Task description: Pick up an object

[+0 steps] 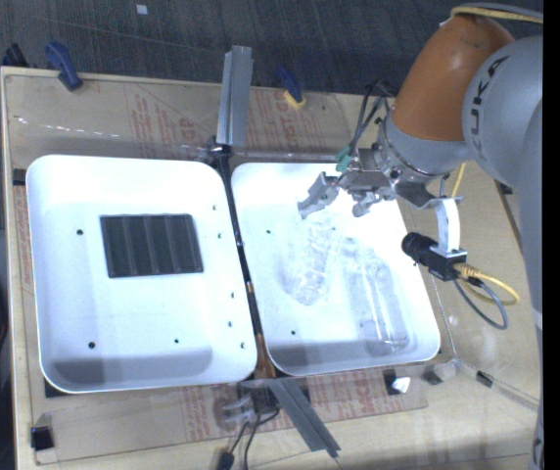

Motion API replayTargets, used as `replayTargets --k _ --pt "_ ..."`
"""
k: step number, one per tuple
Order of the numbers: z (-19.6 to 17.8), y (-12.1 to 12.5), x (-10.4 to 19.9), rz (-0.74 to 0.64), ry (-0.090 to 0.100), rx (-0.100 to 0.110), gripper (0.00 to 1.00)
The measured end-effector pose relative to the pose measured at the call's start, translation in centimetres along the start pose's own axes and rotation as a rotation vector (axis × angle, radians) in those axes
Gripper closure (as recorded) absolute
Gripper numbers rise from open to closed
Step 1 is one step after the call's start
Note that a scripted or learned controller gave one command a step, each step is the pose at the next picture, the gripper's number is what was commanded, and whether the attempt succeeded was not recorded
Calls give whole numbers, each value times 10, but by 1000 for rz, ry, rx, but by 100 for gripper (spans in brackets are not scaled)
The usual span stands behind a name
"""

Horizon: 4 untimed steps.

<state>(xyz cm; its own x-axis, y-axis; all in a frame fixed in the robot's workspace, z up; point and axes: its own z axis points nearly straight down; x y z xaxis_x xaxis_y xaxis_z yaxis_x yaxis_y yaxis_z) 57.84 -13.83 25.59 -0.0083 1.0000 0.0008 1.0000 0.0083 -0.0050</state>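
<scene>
My gripper (340,201) hangs over the far part of the right bin (260,311), open, with nothing between its fingers (314,197). Just below it in that bin lies a clear plastic object (309,265), hard to make out against the white floor. A second clear, bottle-like object (380,306) lies nearer the bin's front right corner. In the left bin (55,341) a dark grey ribbed rectangular block (151,245) lies flat near the middle.
A grey metal bar (232,96) rises behind the gap between the bins. Blue clamps (65,67) hold the board's far edge. A black sensor with a yellow cable (437,255) hangs off the arm at the right bin's right rim.
</scene>
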Motion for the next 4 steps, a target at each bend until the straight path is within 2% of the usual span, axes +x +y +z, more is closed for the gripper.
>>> replayTargets --k 1,2,3,4 --pt "-64 -15 -13 31 -1 -5 0" --pt "-45 -59 -54 182 -1 0 0" --pt "-5 -78 4 462 1 1 0" --pt "-39 -99 -17 217 -2 -7 0"
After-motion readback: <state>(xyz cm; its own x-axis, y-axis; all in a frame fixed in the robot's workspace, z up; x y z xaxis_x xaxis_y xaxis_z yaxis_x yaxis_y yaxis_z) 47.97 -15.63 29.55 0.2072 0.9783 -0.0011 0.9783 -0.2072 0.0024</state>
